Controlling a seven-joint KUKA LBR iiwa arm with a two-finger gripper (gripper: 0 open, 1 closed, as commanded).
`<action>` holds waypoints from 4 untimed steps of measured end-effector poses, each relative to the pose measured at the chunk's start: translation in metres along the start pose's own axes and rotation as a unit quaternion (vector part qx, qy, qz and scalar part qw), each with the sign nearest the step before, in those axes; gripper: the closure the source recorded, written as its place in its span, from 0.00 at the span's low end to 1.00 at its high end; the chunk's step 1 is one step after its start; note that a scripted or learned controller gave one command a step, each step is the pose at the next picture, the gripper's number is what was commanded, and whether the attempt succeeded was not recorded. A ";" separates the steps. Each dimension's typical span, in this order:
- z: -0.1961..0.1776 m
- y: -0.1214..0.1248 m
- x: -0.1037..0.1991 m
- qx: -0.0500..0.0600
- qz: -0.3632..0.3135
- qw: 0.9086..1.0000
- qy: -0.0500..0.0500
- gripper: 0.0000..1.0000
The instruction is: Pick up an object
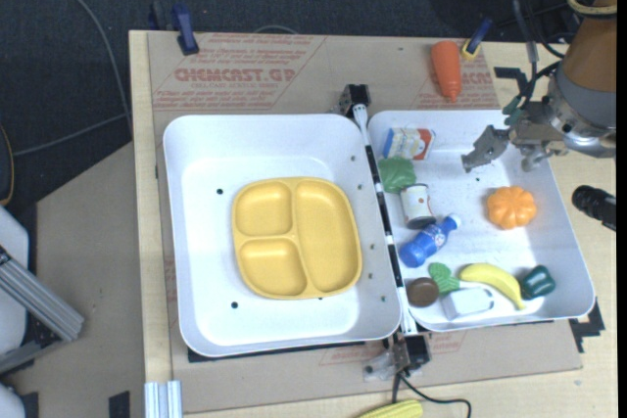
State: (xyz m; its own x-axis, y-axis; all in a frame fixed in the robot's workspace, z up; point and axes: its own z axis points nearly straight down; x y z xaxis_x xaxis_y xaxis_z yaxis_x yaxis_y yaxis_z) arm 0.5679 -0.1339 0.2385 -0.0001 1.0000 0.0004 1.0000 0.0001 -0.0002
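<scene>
My gripper [509,155] hangs over the far right part of the right bin [573,255], its two fingers spread open with nothing between them. Just below it lies an orange pumpkin-like toy [511,208]. Along the bin's left side sit a white, blue and red packet [408,144], a green lump [397,174], a small can [417,204] and a blue bottle [428,241]. Near the front lie a banana [493,281], a brown ball [422,291], a white piece [468,302] and a dark green piece [537,283].
The left bin [196,210] holds a yellow divided plate [294,237]. An orange carrot [446,69] lies on the cardboard behind the right bin. The arm's grey and orange body [588,83] stands at the right edge.
</scene>
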 end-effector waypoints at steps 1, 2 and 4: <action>0.081 0.074 0.003 0.000 0.000 1.000 0.000 0.00; 0.146 0.097 -0.079 0.000 -0.001 1.000 0.001 0.00; 0.136 0.099 -0.028 -0.001 -0.001 1.000 0.000 0.00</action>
State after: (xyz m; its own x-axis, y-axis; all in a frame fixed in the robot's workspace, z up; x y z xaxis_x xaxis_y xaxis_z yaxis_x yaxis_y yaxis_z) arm 0.6671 -0.1616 0.1021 -0.0015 1.0000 -0.0006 1.0000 0.0015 0.0011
